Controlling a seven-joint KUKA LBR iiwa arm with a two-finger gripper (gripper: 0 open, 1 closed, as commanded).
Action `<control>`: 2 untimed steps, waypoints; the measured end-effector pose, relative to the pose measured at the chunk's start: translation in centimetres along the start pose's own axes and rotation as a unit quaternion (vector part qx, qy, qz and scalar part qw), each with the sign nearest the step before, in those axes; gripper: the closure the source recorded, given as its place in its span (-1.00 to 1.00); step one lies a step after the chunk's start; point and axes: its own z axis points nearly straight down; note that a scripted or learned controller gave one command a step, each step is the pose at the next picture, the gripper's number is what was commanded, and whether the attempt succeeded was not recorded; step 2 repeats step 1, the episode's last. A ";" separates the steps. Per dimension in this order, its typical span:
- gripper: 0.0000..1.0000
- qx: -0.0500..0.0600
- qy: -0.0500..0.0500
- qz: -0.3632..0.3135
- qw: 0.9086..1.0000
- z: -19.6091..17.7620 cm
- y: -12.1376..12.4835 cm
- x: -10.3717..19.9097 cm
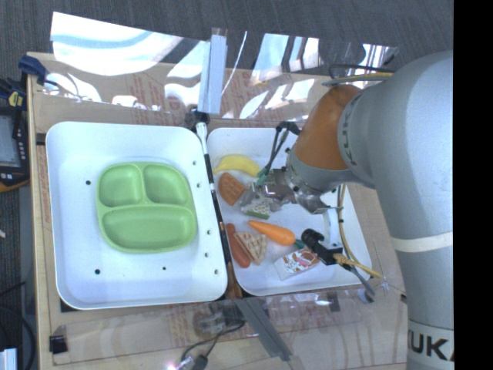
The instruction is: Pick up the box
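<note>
Box [297, 262] lies flat near the front edge of the right bin [339, 284], just beside the carrot [271, 232]. Claw [266, 196] hovers farther back; I can't tell its state. It should shift forward and drop squarely over the box.

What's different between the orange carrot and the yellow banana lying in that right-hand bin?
The orange carrot is tapered and straight, while the yellow banana is curved. The carrot lies near the middle of the right white bin, between the sandwich piece and the arm; the banana lies toward the far end, above the sausage. Both are toy foods lying flat in the same bin.
</note>
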 end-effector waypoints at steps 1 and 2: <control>1.00 -0.003 0.001 0.067 0.998 -13.3 2.6 7.9; 1.00 -0.003 0.001 0.067 0.998 -13.3 2.6 7.9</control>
